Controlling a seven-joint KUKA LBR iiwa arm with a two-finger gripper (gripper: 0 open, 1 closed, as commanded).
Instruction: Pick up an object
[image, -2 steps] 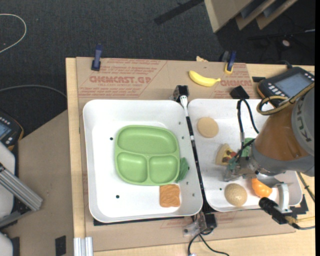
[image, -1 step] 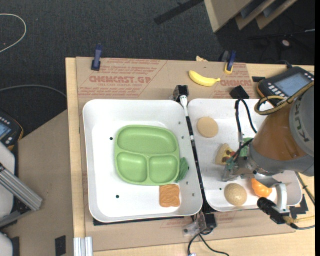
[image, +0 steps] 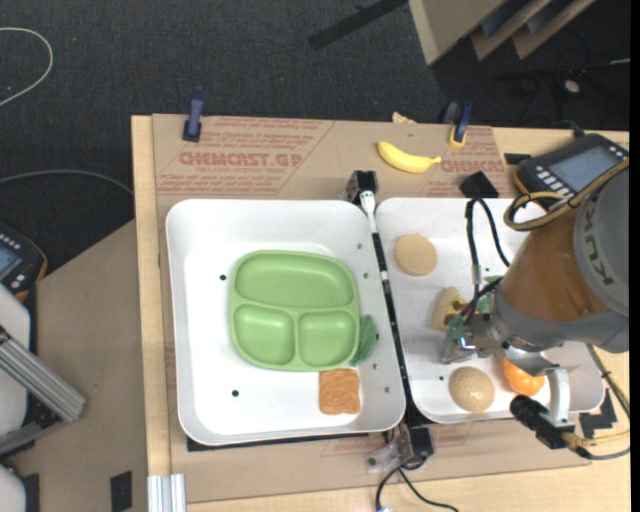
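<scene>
Beige egg-shaped object (image: 471, 388) lies in the right white bin (image: 425, 400), just below the fingers (image: 458, 345); whether they are parted I cannot tell. Too rounded to show a clear long axis. Orange round object (image: 521, 379) sits beside it.

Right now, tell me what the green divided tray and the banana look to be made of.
Green divided tray: likely moulded plastic, given its uniform pale green, smooth rounded compartments and soft sheen. Banana: probably a plastic toy, given its even yellow and smooth, unmarked skin, though real fruit cannot be ruled out.
</scene>
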